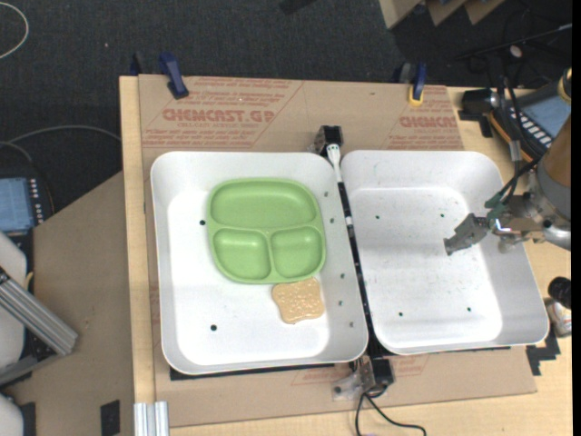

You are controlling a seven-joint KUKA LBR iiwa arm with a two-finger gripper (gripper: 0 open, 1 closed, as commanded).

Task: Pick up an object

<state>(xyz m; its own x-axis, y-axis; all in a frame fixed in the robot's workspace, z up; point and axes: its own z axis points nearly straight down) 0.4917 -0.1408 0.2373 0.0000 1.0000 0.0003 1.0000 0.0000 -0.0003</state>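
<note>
From my remote seat I start at the left of the counter (145,334), where the left bin (177,334) sits flat on the brown board. Inside it, toward the upper middle, lies a green divided plate (266,228) with one long compartment at the far side and two smaller ones nearer me. Just below the plate's lower right corner, touching or nearly touching its rim (I can't settle which), rests a small tan waffle-like piece (300,301), flat on the bin floor. These two are the things I could go for, and both are in this left bin.

Moving across, the two bins meet along a dark seam in the middle, with a small black-and-white fitting (329,140) at the far end of that seam. A blue clamp (172,74) and a yellow clamp (418,89) grip the board's far edge.

The right bin (390,330) shows a white floor speckled with small dark marks. Over its right half hangs the pincer (458,240), reaching in from the right edge and pointing left and slightly down, well apart from the plate and the tan piece. Whether its fingers are spread or pressed together I cannot tell from this angle; I see nothing pinched in it.
</note>
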